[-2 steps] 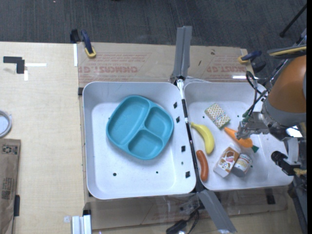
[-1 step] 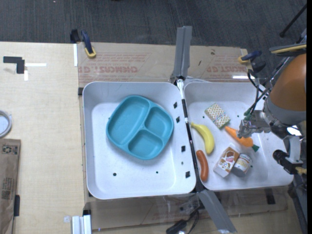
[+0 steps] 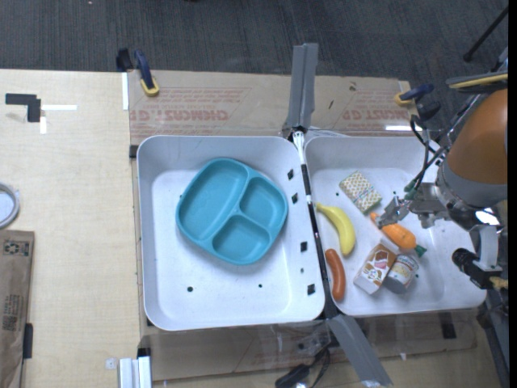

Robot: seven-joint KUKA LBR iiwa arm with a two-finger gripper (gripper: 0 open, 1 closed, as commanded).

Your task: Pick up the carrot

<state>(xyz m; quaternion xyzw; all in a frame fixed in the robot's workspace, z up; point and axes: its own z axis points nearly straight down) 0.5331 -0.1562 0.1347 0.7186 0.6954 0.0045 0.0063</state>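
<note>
Orange carrot (image 3: 399,235) was recorded in the right bin (image 3: 420,153), right of the banana (image 3: 340,226) and far of the small can (image 3: 402,272) and carton (image 3: 373,268). Gripper (image 3: 397,213) was positioned just above the carrot's far-left end; whether it was open or closed could not be told. Blue divided plate (image 3: 233,210) was logged in the left bin (image 3: 157,241).

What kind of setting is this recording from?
Probably a robotics lab bench for pick-and-place trials: two white bins clamped onto cardboard, toy food such as a carrot and banana, and dark carpet beyond.
</note>
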